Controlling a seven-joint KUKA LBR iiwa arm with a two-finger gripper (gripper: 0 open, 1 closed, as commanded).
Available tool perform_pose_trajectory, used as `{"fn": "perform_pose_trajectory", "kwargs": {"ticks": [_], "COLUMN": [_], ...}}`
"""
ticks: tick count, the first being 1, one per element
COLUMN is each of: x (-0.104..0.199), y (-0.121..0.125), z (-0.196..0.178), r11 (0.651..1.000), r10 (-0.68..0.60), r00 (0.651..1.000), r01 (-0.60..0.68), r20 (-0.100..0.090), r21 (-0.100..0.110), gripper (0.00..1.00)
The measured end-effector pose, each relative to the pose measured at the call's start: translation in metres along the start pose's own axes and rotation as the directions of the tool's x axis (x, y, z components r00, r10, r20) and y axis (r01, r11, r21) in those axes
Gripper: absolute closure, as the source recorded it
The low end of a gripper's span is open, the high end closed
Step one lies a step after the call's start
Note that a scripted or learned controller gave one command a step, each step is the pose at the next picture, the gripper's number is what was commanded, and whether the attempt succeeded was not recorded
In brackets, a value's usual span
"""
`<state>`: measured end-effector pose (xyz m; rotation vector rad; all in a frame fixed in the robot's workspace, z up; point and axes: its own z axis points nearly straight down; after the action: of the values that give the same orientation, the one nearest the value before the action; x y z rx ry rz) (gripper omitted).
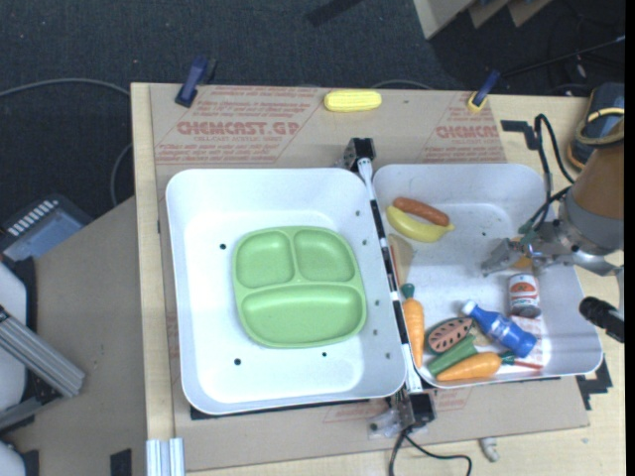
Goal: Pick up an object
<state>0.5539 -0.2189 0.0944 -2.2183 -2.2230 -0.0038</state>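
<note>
In the right bin point(476, 191) lie several small items. A red sausage on a yellow piece point(419, 217) sits at the back left, and an orange carrot point(413, 321) lies along the left wall. A small red-and-white can point(524, 294) stands near the right side. At the front are a blue bottle point(502, 329), a brown and green piece point(451, 333) and a second carrot point(468, 367). My gripper point(511, 253) hangs low over the bin's right half, just above and behind the can, with nothing seen in it.
The left bin point(198, 266) holds a green divided plate point(298, 286). A yellow item point(352, 100) and two blue clamps point(191, 80) sit at the bench's back edge. A black divider point(382, 256) runs between the bins. The arm body point(600, 201) fills the right side.
</note>
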Motion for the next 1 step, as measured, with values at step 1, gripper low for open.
{"fn": "perform_pose_trajectory", "kwargs": {"ticks": [1], "x": [-0.0005], "y": [-0.0245], "z": [0.0097], "r11": [1.000], "r10": [-0.002], "r00": [1.000], "r01": [0.002], "r20": [-0.006], "r21": [0.002], "gripper": [0.00]}}
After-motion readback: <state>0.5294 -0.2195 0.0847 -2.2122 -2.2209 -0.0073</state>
